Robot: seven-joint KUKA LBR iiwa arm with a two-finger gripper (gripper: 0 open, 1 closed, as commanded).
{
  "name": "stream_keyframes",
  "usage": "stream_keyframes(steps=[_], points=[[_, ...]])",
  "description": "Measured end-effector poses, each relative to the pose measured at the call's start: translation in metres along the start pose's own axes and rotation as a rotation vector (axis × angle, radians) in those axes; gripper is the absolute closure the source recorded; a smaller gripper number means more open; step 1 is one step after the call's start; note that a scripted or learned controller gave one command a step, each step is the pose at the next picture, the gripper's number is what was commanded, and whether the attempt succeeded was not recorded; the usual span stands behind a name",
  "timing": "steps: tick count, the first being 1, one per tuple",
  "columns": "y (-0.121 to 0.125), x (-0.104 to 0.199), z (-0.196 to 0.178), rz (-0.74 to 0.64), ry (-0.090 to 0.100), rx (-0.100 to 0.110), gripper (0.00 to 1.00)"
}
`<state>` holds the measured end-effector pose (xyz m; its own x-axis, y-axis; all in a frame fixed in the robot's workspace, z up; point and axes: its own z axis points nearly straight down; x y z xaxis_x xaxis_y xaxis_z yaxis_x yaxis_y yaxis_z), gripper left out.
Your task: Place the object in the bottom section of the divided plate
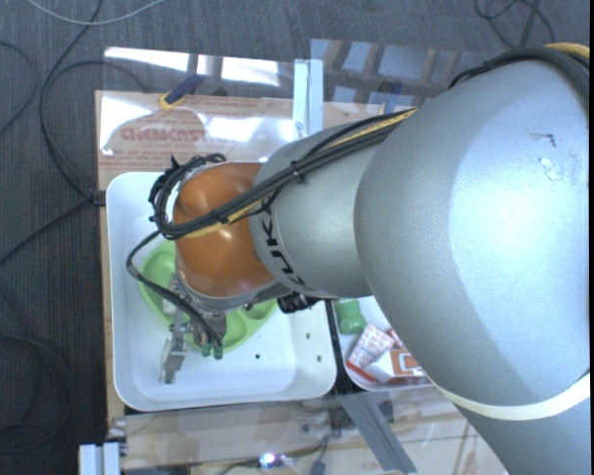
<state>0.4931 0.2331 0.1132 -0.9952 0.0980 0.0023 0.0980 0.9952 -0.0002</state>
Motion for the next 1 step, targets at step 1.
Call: stream_keyframes(steps=[1], points=[[0.0007,0.0042,0.0211,0.302,-0.017,-0.012,0.00]])
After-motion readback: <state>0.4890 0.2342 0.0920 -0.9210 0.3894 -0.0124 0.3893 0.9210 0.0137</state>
